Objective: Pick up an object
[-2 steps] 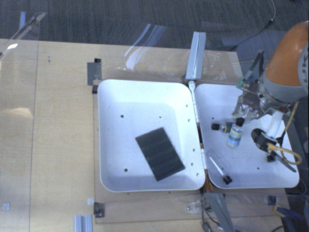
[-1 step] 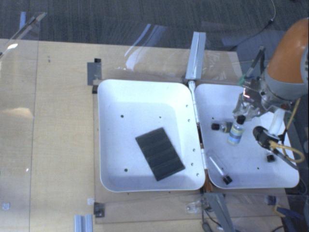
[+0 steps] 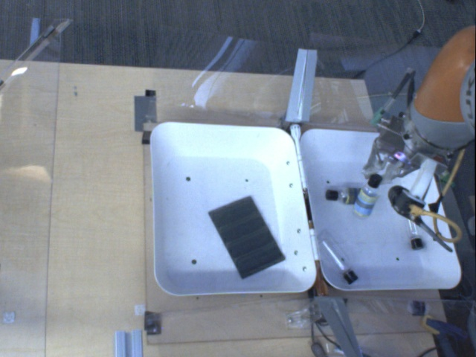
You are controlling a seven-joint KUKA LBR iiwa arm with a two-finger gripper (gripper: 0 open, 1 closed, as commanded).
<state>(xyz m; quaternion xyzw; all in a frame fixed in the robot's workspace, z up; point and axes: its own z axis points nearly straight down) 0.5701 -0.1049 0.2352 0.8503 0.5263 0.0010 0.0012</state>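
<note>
Gripper (image 3: 381, 171), finger state indiscernible, hangs over the right bin (image 3: 446, 277) near its far edge, just above the small bottle (image 3: 364, 200); descent should centre on the bottle's body before closing.

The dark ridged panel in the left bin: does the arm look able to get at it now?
Probably yes. The dark ridged panel lies flat and alone in the left bin, uncovered. The hand hangs over the right bin.

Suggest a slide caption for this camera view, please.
Gripper poised above a small bottle in the right bin; a dark ribbed pad lies in the left bin.
</note>
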